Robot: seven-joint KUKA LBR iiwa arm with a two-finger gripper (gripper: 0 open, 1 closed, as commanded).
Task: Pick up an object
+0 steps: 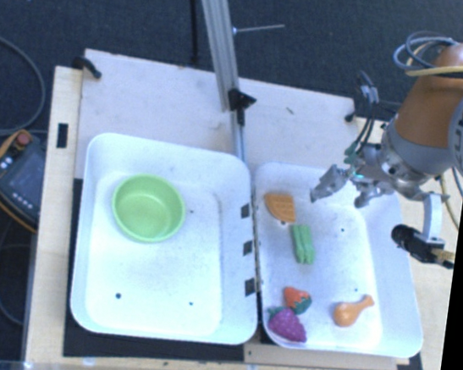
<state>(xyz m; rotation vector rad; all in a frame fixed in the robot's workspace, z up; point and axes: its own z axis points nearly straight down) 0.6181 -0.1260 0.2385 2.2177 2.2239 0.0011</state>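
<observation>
Camera view: the gripper [347, 190] is seen spread wide and holding nothing, poised over the far end of the right bin [394, 245]. Just beside its left finger an orange piece [280, 205] is found, with a green piece [301, 243] below that. Well nearer the camera lie a purple grape bunch [288, 324] and a drumstick [351, 310].

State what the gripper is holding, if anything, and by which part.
Nothing is held. The gripper is open above the right bin, with no object between its fingers.
</observation>
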